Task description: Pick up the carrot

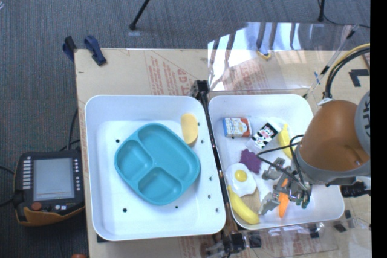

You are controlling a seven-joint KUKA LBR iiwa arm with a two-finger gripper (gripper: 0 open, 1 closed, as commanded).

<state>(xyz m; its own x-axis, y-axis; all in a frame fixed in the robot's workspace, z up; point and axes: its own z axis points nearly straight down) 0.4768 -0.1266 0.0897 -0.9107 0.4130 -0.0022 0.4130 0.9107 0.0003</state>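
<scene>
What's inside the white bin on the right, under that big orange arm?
In the right white bin: a fried-egg toy, yellow banana, orange carrot by the gripper, purple piece, two small cartons. The arm hides the bin's right part.

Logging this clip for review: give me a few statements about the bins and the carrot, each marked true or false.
1. The carrot lies in the right bin. True.
2. The blue divided plate sits in the right bin. False: it is in the left bin.
3. The gripper is over the right bin, right at the carrot. True.
4. The fried egg rests on the blue plate. False: it lies in the right bin, beside a banana.
5. A small milk carton lies in the right bin. True.
</scene>
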